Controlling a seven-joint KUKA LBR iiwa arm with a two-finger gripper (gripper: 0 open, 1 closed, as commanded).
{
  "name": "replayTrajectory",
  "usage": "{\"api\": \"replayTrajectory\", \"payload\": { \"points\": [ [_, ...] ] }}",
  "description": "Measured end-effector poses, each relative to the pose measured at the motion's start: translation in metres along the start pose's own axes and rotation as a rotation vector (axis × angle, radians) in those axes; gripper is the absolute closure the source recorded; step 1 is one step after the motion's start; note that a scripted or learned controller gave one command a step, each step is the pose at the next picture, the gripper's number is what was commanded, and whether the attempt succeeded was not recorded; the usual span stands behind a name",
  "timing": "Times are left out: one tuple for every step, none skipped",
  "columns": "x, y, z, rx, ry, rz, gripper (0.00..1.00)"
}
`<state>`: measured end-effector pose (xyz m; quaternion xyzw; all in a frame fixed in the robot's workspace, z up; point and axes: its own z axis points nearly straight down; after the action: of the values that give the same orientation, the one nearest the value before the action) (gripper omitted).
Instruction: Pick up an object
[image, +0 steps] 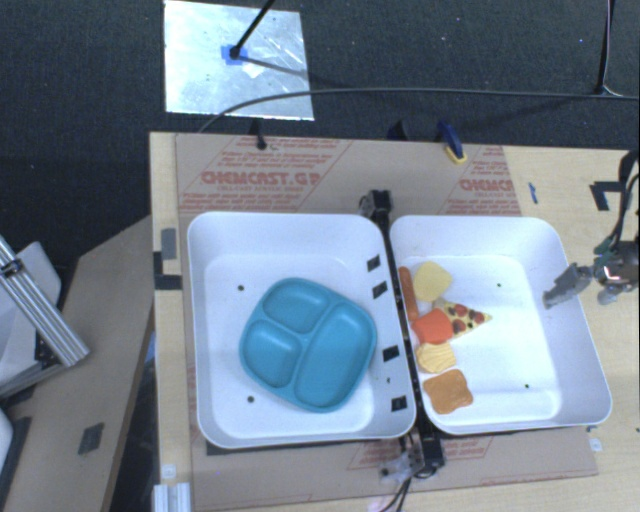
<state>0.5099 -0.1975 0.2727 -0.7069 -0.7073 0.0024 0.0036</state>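
Several toy foods lie at the left side of the right bin (540, 400): an orange sausage (406, 292), a pale yellow chip (433, 281), a pizza slice (464, 318), a red-orange piece (433, 326), a ridged yellow chip (436, 356) and a brown toast piece (447, 391). My gripper (588, 290) hangs over that bin's right rim, well right of the foods. It is open, with nothing between its fingers.
The left bin (220, 260) bears a blue divided plate (308, 343). Black clips (380, 290) run along the ridge where the two bins meet. Both bins rest on a cardboard sheet (270, 175) atop the bench. A cable crosses the dark floor at the back.
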Motion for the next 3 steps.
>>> {"api": "replayTrajectory", "payload": {
  "points": [
    [0.001, 0.002, -0.005, -0.01, -0.002, -0.004, 0.0],
    [0.007, 0.006, 0.054, -0.007, -0.001, -0.002, 0.0],
    [0.001, 0.009, 0.098, -0.007, -0.002, -0.001, 0.0]
  ]
}}
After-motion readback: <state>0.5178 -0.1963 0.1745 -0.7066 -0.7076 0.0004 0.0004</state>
